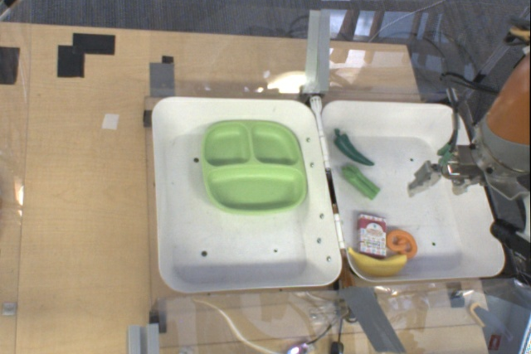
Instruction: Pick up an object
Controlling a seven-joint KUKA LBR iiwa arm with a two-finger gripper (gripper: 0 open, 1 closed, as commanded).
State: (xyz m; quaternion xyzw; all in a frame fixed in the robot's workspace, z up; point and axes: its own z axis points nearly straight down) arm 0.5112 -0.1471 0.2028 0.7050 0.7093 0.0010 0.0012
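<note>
My gripper [440, 178] hovers over the right part of the right bin [415, 116], open, with nothing between its fingers. To its left lie a dark green pepper-like piece [352, 147] and a light green block [361, 181]. Near the bin's front edge sit a red box [372, 234], an orange ring [401, 243] and a yellow banana [377, 264], all close together. None of them touches the gripper.
The left bin [178, 244] holds a green divided plate [252, 166]. A metal divider [325, 178] runs between the bins. The arm's orange band [508, 108] and cables stand at the right edge, over the right bin's rim.
</note>
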